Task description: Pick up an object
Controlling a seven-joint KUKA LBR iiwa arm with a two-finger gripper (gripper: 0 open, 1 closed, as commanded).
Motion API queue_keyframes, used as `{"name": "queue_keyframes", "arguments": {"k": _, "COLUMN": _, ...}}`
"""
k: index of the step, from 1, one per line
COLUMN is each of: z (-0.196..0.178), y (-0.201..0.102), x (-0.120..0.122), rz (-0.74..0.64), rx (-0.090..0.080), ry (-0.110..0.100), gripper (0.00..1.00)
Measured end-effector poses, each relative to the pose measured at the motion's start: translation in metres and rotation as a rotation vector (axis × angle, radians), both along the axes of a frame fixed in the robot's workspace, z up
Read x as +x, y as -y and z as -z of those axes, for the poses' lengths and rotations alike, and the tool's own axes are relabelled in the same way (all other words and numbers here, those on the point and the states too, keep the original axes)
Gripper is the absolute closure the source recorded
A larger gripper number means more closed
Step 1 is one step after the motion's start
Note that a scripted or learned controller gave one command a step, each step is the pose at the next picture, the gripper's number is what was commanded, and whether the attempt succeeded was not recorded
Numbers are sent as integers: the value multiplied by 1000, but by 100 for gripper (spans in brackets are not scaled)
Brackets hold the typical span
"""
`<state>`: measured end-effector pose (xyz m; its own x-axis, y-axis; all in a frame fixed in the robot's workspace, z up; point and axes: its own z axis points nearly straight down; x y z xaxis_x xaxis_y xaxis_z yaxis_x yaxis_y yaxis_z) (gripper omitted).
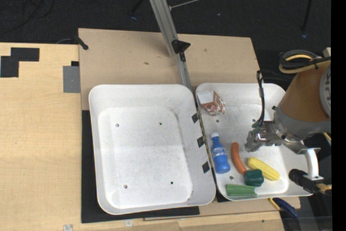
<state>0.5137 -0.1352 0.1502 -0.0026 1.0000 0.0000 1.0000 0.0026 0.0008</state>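
The tool [255, 139], whose state I cannot tell, hangs in the right bin [273, 92] just at 1 o'clock of the sausage [237, 156] and above the corn [263, 168], so a descent between such crowded items risks nudging both and gripping neither.

2 white bins [143, 200] on the table; by the blue bottle [219, 153] (1): 1 carton [210, 101], 1 sausage [237, 157], 1 corn [263, 168], 2 green veg [240, 190].
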Motion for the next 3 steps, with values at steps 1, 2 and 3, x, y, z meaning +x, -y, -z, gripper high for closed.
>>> {"name": "queue_keyframes", "arguments": {"k": 1, "z": -60, "y": 6, "x": -5, "rz": 2, "rx": -1, "ry": 1, "gripper": 100}}
{"name": "queue_keyframes", "arguments": {"k": 2, "z": -121, "y": 3, "x": 0, "rz": 1, "rx": -1, "ry": 3, "gripper": 100}}
{"name": "queue_keyframes", "arguments": {"k": 3, "z": -124, "y": -46, "x": 23, "rz": -3, "rx": 2, "ry": -2, "gripper": 100}}
